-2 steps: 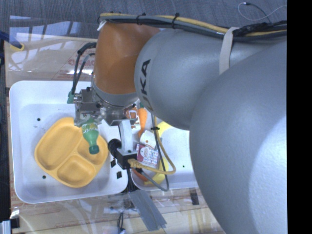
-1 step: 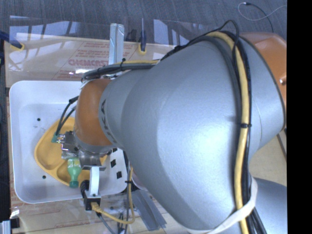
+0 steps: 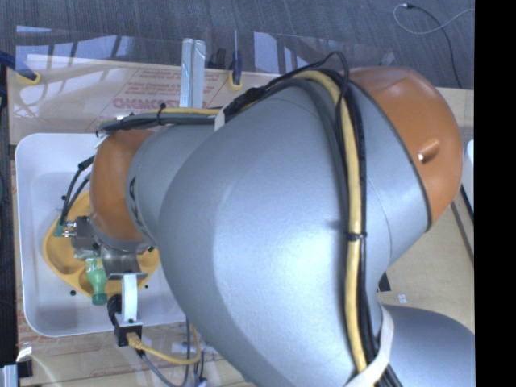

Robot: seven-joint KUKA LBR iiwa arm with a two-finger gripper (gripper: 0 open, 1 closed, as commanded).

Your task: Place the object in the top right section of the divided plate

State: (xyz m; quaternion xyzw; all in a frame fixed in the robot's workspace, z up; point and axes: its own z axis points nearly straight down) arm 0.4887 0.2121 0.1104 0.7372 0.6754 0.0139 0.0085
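A yellow divided plate (image 3: 55, 252) lies in the left white bin (image 3: 32, 184), mostly covered by my arm. A small green object (image 3: 97, 285) shows at the plate's near edge, right at the tip of my gripper (image 3: 93, 266). The gripper hangs low over the plate from the orange wrist band (image 3: 113, 192). Whether the green object sits between the fingers or rests on the plate is hidden. The plate's dividers and sections are hidden by the wrist.
My grey arm (image 3: 274, 240) spans the middle and right of the view and hides the second bin. A clear panel and cardboard sheet (image 3: 153, 87) stand behind the bins. A yellow cable (image 3: 165, 353) loops near the left bin's front rim.
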